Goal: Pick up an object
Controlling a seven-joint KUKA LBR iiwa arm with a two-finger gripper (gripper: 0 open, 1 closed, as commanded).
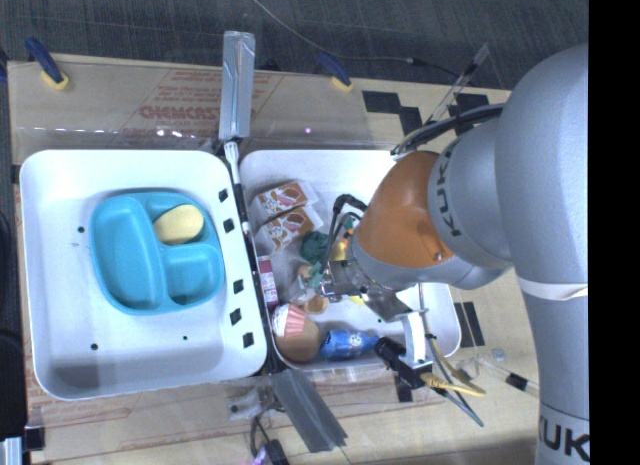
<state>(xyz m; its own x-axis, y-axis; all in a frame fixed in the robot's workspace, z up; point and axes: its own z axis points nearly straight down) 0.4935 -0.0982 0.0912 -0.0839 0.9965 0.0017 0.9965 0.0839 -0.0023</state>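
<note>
Arm (500,203) comes in from the right of the frame, orange band low over the right bin (380,168), end effector (322,278) down among the clutter at centre of that bin; cannot tell its state, the wrist hides most of it and the rest blurs into the objects. No single target named, so candidates are the pile in the right bin: two snack packets (283,211) with red-brown print at the bin's upper left, a dark green item (315,245) just beside the end effector, a small tan piece (316,303) just below it, a pink-and-tan rounded object (292,328) at lower left of the bin, a blue bottle-like object (348,343) lying flat along the lower edge. Left bin (45,253) carries a blue divided tray (130,253) with a yellow rounded object (180,224) in its upper right compartment, well apart from the arm. Step looks like descent/grasp attempt on the green item or the tan piece, nothing seen lifted yet. Next move calls for closing on one object cleanly then a straight lift clear of the bin wall; clutter is tight, neighbours touching, so a miss or dragging a second item looks likely
</note>
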